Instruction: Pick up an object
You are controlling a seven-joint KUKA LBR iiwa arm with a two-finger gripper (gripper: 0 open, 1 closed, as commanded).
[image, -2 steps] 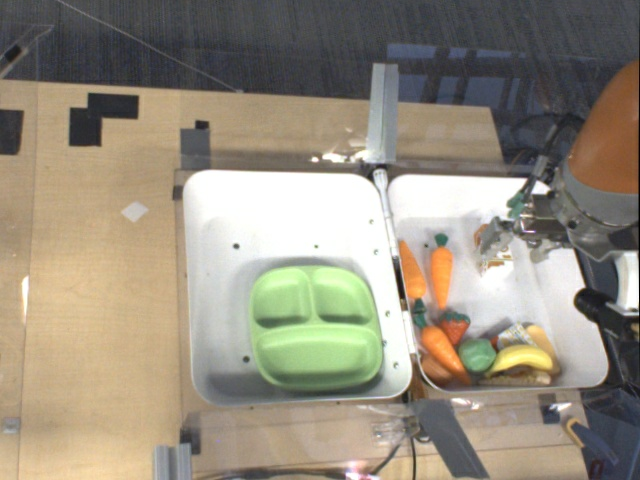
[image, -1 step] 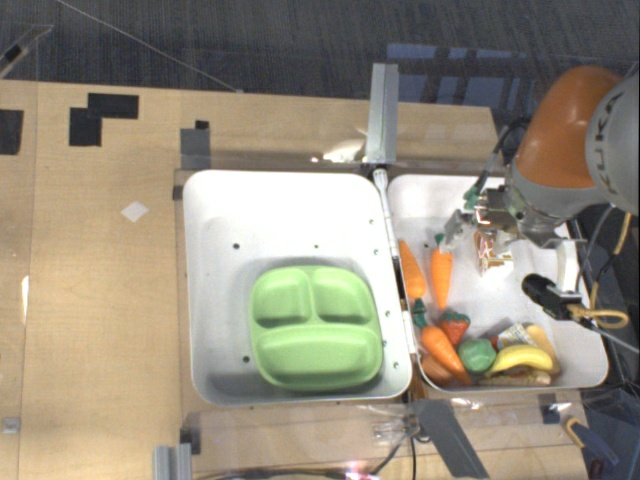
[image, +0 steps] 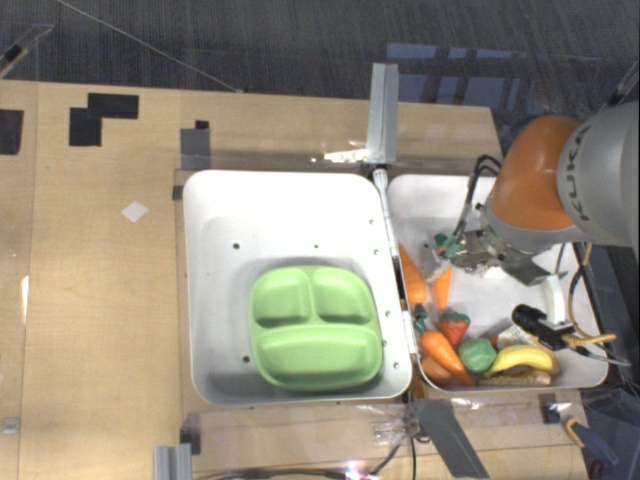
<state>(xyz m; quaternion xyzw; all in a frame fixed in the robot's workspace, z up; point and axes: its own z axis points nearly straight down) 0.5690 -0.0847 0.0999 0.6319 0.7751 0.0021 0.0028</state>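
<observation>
Plainly, the bench (image: pixel 90 298) is the widest thing, a pale wooden top running out to the left of the right bin (image: pixel 425 190) and behind it. The arm (image: pixel 560 183), grey with an orange band, reaches in over the right bin's right wall and covers its back right part. The left bin (image: pixel 215 268) stands just beside the right bin, and their walls meet along one shared edge. The plate (image: pixel 315 326), green with three compartments, lies in the left bin toward the front, close to the shared edge. The gripper (image: pixel 455 250) hangs over the middle of the right bin, a little toward the back; whether it is open or closed I cannot tell. All the toys lie in the front and left parts of the right bin. The banana (image: pixel 522 360) rests along the front wall, toward the right. The long carrot (image: pixel 411 276) lies along the left wall. The fat carrot (image: pixel 440 350) sits in the front left corner. The green fruit (image: pixel 478 355) sits between the fat carrot and the banana, touching both. The strawberry (image: pixel 455 325) is just behind the fat carrot. The small carrot (image: pixel 442 288) lies nearest the gripper, just beside the long carrot.
</observation>
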